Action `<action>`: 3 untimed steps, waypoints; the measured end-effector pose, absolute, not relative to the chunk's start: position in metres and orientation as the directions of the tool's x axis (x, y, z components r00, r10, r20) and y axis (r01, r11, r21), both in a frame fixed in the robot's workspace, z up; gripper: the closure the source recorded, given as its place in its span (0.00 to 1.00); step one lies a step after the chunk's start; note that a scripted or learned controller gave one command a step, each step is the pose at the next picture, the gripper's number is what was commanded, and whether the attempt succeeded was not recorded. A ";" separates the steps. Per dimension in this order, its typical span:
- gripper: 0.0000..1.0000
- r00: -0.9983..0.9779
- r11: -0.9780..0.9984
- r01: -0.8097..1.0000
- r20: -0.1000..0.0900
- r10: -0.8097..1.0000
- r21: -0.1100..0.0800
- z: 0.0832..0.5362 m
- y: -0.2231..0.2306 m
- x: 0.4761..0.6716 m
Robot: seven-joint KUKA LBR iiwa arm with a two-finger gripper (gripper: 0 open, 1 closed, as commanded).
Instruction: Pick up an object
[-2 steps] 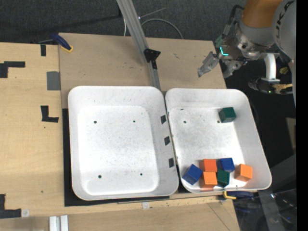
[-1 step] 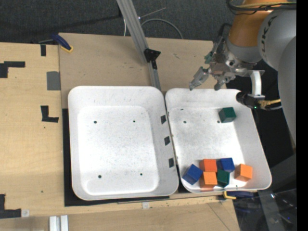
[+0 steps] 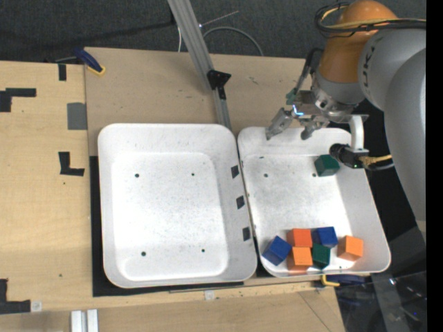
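Observation:
My gripper [image 3: 291,130] hangs over the far rim of the right bin [image 3: 296,199], its two fingers spread apart with nothing between them. A dark green block [image 3: 326,164] lies alone in the right bin's far right part, a little to the right of and nearer than the gripper. Along that bin's near edge sits a cluster of blocks: a blue one [image 3: 277,250], two orange ones [image 3: 300,237] [image 3: 301,256], another blue one [image 3: 324,236], a green one [image 3: 320,254], and a third orange one [image 3: 351,247] at the right.
The left bin [image 3: 169,203] lies beside the right one. A slanted metal pole [image 3: 197,43] runs from the top down to the gap between the bins. The grey arm with its orange band [image 3: 353,37] fills the upper right. Black tape marks dot the bench at left.

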State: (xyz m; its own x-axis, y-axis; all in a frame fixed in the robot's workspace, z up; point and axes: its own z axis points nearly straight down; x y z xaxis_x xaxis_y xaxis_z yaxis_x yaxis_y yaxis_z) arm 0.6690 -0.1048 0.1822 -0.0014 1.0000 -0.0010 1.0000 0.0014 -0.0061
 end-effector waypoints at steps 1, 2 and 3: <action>0.00 -0.002 0.002 1.000 -0.001 1.000 -0.007 0.117 -0.102 0.669; 1.00 -0.003 0.003 1.000 0.000 1.000 -0.002 0.132 -0.102 0.670; 1.00 -0.002 0.002 1.000 -0.001 1.000 0.006 0.196 -0.100 0.671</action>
State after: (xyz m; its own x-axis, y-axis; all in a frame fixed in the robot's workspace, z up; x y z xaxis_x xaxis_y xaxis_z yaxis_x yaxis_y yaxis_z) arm 0.6712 -0.1005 0.1958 -0.0019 1.0000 -0.0006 1.0000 0.0019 0.0056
